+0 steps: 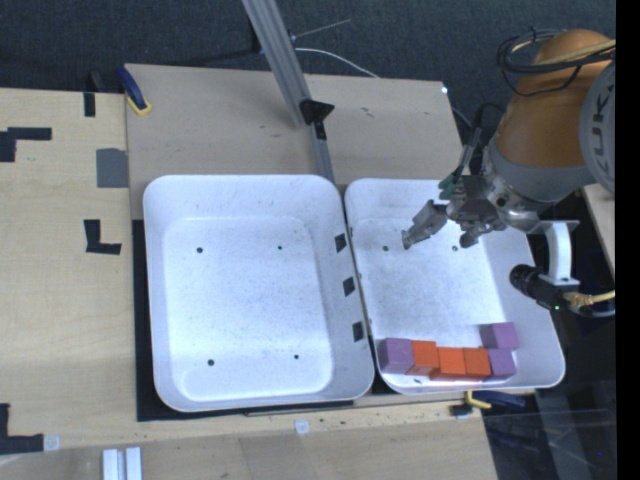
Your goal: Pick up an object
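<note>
Gripper (440, 226) hung over the upper part of the right bin (520, 268) when I looked down through the one overhead view. Its two fingers (418, 230) were spread apart, and I saw nothing between them, only the speckled white floor of the bin below. The arm (545, 108) came in from the right, its orange band sitting just above the grey wrist. On the grey casing at the far right I could make out part of a few dark letters, cut off by the frame's edge and too partial for me to read.

Blocks (450, 356) lay bunched in the near corner of the right bin, well apart from the gripper. One purple block (397, 353) sat at the left end of the row, orange blocks (460, 361) lay beside it in the middle, and two more purple blocks (500, 348) closed the right end, one seeming to rest higher than the other.

To the left stood the left bin (170, 268), touching the right one along their shared edge, with small black clips on that seam. A grey metal rail (280, 53) slanted down from the top toward the gap between the bins. Black tape marks (95, 236) lay on the wooden bench (60, 298) at left, forming no letters I could read.
</note>
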